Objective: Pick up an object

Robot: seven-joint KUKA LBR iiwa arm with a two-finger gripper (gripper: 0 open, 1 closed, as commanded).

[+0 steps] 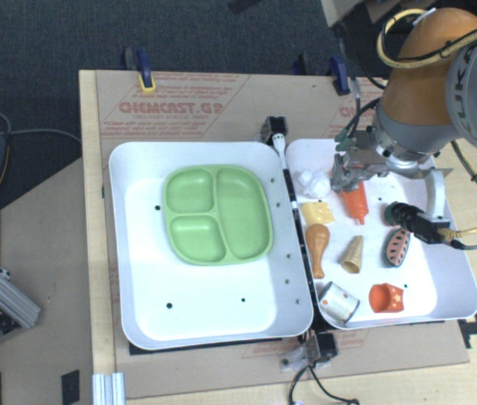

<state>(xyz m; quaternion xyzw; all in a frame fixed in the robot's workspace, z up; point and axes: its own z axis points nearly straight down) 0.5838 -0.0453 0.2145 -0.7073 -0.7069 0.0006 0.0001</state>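
So the gripper [351,175] is down in the right bin [462,287], toward its far end, sitting right on top of an orange carrot-shaped toy [355,206]. The upper end of the carrot disappears under the gripper and the rest pokes out toward the near side. Honestly can't tell from this angle whether the gripper is apart, together or clamped on it, the wrist blocks all of that.

The rest of the right bin is pretty cluttered. There's a white crumpled thing [310,179] just left of the gripper, with a yellow wedge [317,213] right below it. A tan drumstick-looking piece [317,246] lies along the left wall, and an ice cream cone [353,254] sits beside it. A watermelon-slice toy [397,245] is over to the right. At the near edge there's a small red-orange cup [386,298] and a silvery tipped-over cup [338,301].

The left bin [137,251] just has a green divided plate [218,214] lying flat in its far half, well apart from where the arm [428,66] is working
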